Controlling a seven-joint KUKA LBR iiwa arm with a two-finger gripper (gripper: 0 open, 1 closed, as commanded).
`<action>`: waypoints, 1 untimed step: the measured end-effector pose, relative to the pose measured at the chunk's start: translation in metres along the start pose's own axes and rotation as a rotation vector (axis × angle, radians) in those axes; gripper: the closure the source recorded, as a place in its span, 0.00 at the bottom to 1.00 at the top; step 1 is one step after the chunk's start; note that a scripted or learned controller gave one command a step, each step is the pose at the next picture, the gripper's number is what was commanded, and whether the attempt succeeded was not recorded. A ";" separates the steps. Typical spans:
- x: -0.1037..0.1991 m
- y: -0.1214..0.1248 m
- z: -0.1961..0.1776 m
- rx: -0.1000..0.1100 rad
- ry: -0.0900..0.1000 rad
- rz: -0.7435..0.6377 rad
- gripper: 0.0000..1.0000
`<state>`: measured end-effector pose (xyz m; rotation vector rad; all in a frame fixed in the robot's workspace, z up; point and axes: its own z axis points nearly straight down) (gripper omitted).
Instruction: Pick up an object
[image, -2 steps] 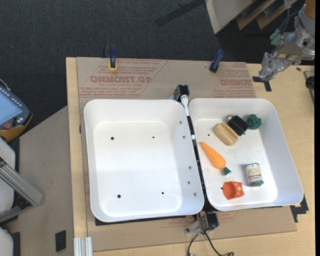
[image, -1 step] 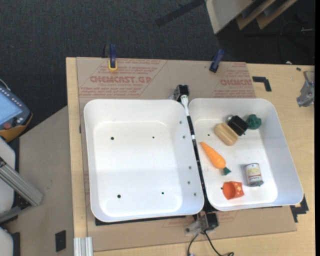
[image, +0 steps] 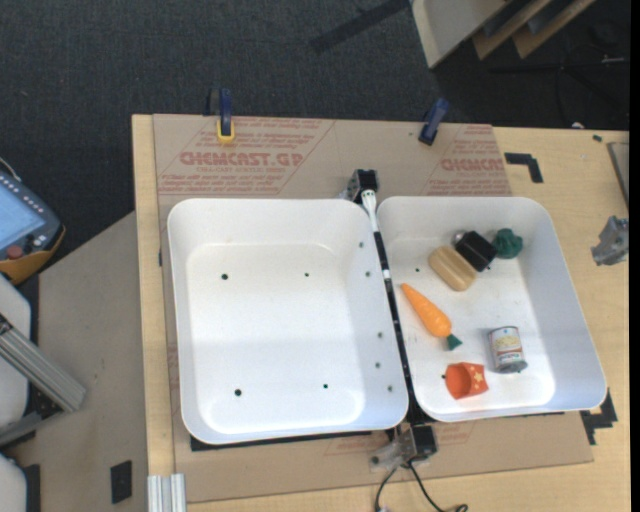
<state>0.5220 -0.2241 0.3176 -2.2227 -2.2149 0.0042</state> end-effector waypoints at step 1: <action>-0.001 -0.045 0.016 -0.001 0.000 -0.001 1.00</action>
